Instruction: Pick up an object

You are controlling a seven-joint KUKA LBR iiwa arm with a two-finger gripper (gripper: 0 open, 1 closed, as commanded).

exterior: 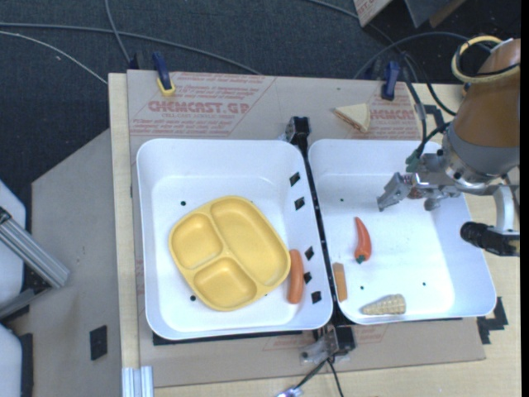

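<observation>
Hovering over the right white bin (463, 292), the gripper (411, 195) has jaws spread wide, holding nothing. Nearby below lies a small red-orange plastic chili pepper (362, 239), probably light, stiff and slippery; grasp across its thicker middle.

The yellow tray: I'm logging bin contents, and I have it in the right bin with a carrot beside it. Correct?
Not quite. The camera view shows the yellow tray in the left bin, not the right one. The carrot does lie beside it, at its right edge.
</observation>
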